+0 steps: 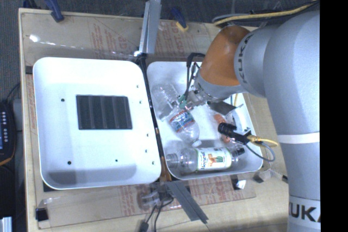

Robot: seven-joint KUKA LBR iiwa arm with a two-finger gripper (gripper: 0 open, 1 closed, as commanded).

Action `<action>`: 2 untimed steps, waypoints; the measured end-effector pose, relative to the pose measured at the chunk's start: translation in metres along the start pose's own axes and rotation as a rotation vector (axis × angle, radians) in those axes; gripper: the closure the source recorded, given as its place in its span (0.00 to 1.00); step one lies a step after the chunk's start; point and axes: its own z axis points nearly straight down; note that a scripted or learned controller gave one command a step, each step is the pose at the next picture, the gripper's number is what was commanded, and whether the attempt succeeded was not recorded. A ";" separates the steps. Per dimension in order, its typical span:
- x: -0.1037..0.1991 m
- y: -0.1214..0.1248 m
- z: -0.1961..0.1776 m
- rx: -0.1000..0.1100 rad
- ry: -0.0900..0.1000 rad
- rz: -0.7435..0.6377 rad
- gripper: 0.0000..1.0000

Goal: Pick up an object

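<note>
The right bin [163, 70] holds several objects. A clear plastic bottle with an orange and green label [205, 160] lies on its side along the bin's near wall. A crumpled clear bottle with a red and blue label [184, 122] lies in the middle, and a clear crinkled plastic piece [163, 94] sits toward the divider. My gripper [184, 103] reaches down from the orange wrist band [223, 60], just above the crumpled bottle; the wrist hides most of it. A small orange item [220, 117] lies to the right of it.
The left bin [54, 79] holds a dark ribbed rectangle [103, 112]. A black fitting with a yellow cable [239, 137] hangs over the right bin's right side. The grey arm [288, 73] covers the bench's right part. Blue clamps [54, 8] sit at the far edge.
</note>
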 end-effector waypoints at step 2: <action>0.003 -0.001 -0.001 0.000 0.001 -0.152 0.00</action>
